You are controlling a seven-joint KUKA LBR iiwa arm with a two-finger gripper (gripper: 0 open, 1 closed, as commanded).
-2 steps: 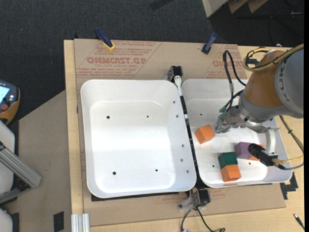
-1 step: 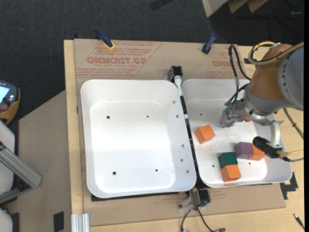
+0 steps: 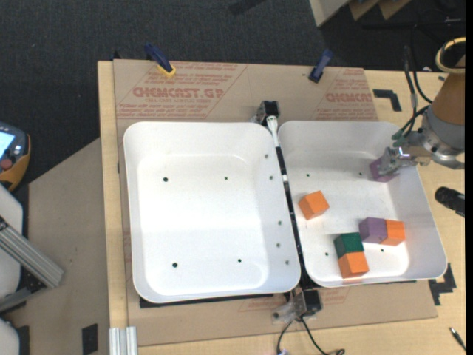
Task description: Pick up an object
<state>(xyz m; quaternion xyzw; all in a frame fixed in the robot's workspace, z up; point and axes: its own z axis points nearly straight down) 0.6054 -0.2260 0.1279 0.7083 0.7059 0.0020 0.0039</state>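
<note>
Seen from the fixed overhead camera, two shallow white bins sit side by side on a cardboard-covered worktop (image 3: 222, 87). The right bin (image 3: 332, 143) holds six small blocks: three orange, two purple and one green. The left bin (image 3: 148, 146) shows bare white floor with a few dark dots.

One orange block (image 3: 314, 204) lies alone near the middle of the right bin, close to the divide between the bins. Four blocks cluster by the near right corner: a purple block (image 3: 373, 229) touching an orange block (image 3: 395, 232) on its right, and a green block (image 3: 348, 243) with another orange block (image 3: 353, 264) just in front of it. The sixth, a purple block (image 3: 383, 168), lies toward the far right side of the bin.

Two blue clamps (image 3: 160, 60) grip the far edge of the cardboard. Black clips join the bins at their far and near ends.

The grey arm with its orange band enters from the right, and its hand (image 3: 395, 159) is down at the far purple block, touching or just over it. Whether the hand is open or closed on that block cannot be told at this angle. The cluster of four lies well apart from the hand, nearer the camera.
</note>
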